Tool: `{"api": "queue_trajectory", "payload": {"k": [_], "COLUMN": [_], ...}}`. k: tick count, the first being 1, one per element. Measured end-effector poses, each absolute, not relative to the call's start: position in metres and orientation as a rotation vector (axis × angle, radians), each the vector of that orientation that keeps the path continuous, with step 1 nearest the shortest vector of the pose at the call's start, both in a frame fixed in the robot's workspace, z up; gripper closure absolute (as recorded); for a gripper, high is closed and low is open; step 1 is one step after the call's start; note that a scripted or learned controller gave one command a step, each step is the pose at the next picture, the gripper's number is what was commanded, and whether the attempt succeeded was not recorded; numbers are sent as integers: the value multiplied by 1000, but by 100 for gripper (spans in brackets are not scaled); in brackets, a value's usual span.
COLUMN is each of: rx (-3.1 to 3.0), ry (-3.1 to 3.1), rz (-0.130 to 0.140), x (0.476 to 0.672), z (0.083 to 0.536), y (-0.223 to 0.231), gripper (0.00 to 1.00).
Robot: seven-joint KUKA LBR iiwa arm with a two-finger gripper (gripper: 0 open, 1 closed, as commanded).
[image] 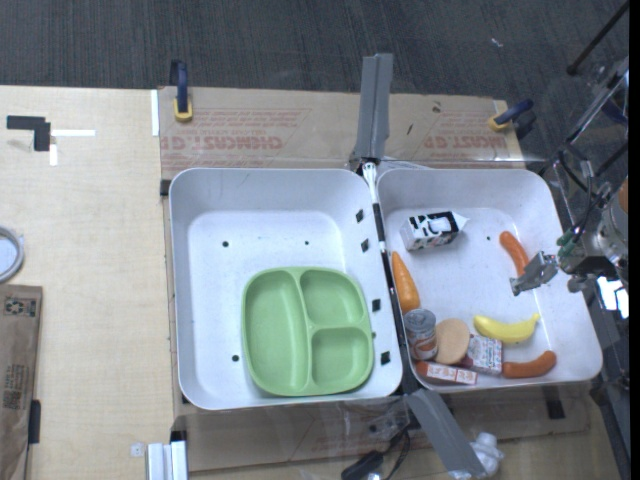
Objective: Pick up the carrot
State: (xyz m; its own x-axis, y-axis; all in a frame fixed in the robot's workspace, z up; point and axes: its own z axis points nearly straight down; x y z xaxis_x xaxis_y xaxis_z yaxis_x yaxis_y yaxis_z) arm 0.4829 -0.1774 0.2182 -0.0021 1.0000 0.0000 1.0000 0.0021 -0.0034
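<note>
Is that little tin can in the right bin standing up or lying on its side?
Lying on its side. The can stretches along the bin floor, its round end facing up-left, beside the carrot.

Carrot (404, 281) in right bin (560, 208), left edge

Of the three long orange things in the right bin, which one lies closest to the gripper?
The short orange-red sausage by the right wall, just left of the gripper. The tapered orange carrot hugs the left wall; the other sausage lies along the front edge.

Can (421, 332) crowds carrot (404, 280); open floor above.
</note>
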Motion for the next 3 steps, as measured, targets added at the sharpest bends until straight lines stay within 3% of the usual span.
{"api": "queue_trajectory", "payload": {"k": [1, 2, 3], "rx": [-2118, -2007, -2013], "ry": [-2319, -2416, -2415], "rz": [1, 1, -1], "x": [506, 477, 479], "z": [91, 91, 101], "y": [-161, -100, -102], "gripper": [0, 0, 100]}}
